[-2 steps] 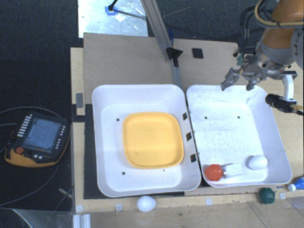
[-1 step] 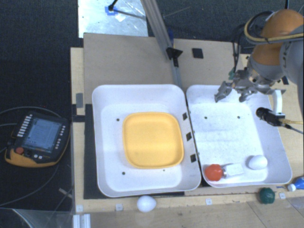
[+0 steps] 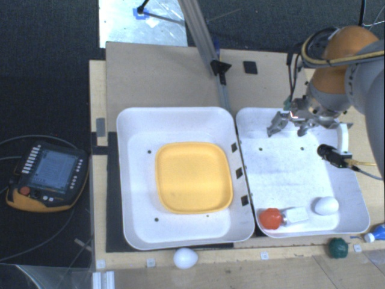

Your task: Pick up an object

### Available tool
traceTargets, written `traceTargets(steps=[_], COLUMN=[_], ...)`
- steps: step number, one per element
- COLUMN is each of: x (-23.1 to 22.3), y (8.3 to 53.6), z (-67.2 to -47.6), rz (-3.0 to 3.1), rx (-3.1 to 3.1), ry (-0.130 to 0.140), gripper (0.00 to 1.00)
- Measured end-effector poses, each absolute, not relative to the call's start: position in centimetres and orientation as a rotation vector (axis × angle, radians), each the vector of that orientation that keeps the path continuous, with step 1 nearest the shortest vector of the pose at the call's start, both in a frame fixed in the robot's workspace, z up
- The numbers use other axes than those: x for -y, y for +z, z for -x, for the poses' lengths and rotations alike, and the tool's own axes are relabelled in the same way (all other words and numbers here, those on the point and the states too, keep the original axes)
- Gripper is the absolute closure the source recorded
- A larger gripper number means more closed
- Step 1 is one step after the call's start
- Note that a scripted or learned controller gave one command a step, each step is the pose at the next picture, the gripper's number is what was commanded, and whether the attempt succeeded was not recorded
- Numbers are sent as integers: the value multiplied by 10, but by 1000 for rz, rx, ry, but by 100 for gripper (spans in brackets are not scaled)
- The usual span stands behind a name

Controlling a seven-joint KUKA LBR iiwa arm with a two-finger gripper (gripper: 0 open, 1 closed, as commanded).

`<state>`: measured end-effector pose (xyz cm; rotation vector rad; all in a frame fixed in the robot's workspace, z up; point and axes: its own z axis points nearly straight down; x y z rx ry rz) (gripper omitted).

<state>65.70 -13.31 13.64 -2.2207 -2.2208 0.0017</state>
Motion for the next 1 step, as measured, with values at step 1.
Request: traceTargets(steps=[1], x=[133], y=[89], z=[-657], rz=[2221], rx=[2221], ry=[1], gripper=[0])
